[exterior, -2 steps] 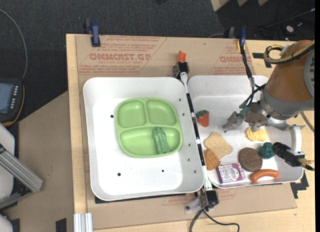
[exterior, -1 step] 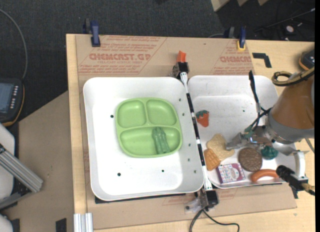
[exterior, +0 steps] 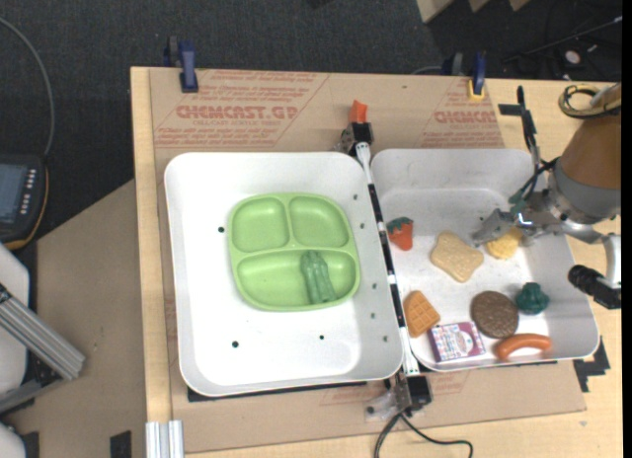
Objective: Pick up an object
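Camera view puts the gripper low over the right bin, toward that bin's 3 o'clock side, with the grey arm and its orange band coming in from your right. You cannot tell from this angle whether it is clenched or released, and nothing can be seen caught in it. Just at its 6 o'clock, touching or nearly so, lies a small yellow piece. At the gripper's 8 o'clock sits the bread slice, close by but apart from the yellow piece. Further out at 9 o'clock you have the red pepper near the bin's left wall. Toward 6 o'clock sits the brown patty, with the green toy just beside it at its 2 o'clock. Along the bin's near edge lie the orange sausage and, at its 9 o'clock, the pink box; the waffle sits at the box's 11 o'clock. Well apart, at the gripper's 9 o'clock, the left bin holds a green divided plate, and a green pickle lies in the plate's large near compartment.
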Controlling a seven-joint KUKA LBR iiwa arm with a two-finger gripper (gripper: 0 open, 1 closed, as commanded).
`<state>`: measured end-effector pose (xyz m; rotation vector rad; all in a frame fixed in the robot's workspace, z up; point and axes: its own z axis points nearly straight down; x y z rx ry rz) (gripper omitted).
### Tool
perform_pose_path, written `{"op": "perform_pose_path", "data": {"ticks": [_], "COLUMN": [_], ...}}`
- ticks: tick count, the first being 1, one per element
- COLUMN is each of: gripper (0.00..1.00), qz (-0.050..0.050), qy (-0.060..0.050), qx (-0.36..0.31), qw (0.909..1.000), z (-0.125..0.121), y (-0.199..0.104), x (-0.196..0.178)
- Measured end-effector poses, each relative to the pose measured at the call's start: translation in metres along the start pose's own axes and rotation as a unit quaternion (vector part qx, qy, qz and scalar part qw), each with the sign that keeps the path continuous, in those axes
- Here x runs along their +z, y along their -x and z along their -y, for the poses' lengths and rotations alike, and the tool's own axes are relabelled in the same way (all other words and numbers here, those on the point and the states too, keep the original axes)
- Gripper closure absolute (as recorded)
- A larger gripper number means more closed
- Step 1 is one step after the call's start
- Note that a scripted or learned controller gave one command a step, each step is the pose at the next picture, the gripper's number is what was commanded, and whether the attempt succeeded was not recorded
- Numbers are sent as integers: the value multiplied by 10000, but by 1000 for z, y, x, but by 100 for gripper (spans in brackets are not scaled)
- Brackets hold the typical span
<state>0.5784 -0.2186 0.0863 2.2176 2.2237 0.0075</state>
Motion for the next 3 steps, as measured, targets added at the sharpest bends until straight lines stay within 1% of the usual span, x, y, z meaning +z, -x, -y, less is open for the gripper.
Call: {"op": "perform_pose_path", "data": {"ticks": [1,2,3], "gripper": [100,100,100], "qz": [18,21,10], "qy": [1,24,42], "qx": [6,-6,-36], "qw": [10000,10000,10000], "z": [2,27,-11], "y": [-1,-87,-181], "x": [-10,-2,-104]}}
